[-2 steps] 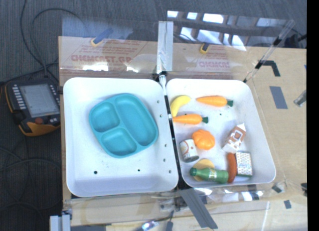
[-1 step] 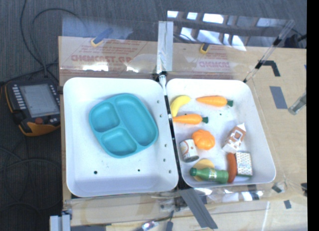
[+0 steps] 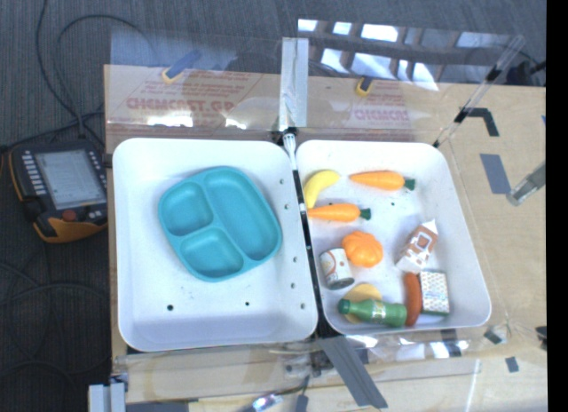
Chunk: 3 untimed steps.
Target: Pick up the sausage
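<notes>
The sausage (image 3: 412, 297) is a short reddish-brown link lying lengthwise near the front of the right bin (image 3: 461, 224). It is wedged between a green bottle (image 3: 374, 312) on its left and a small speckled box (image 3: 434, 292) on its right.
The right bin also holds two carrots (image 3: 380, 180) (image 3: 335, 213), a banana (image 3: 318, 185), an orange fruit (image 3: 362, 248), a small can (image 3: 335, 268) and a milk carton (image 3: 418, 247). In the left bin (image 3: 142, 295) lies a blue divided plate (image 3: 219, 222). A teach pendant (image 3: 58, 190) sits off the bench at left.
</notes>
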Each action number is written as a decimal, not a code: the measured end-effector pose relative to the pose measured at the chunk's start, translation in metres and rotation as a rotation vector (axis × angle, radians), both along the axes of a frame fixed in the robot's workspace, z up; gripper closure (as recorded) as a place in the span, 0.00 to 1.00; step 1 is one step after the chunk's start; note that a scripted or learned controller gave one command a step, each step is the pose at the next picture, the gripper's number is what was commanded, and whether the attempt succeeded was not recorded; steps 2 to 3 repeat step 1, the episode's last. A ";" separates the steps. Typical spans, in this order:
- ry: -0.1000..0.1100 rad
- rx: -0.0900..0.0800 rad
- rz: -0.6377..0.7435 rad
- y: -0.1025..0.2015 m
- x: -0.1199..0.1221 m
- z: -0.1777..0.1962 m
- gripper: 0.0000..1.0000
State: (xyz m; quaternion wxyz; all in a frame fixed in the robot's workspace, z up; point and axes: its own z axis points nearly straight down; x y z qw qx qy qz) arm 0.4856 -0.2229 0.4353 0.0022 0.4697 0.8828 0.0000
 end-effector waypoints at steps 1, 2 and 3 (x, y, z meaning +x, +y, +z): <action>0.002 0.000 0.007 0.048 0.008 -0.051 0.00; 0.002 0.000 0.007 0.048 0.008 -0.051 0.00; 0.002 0.000 0.007 0.048 0.008 -0.051 0.00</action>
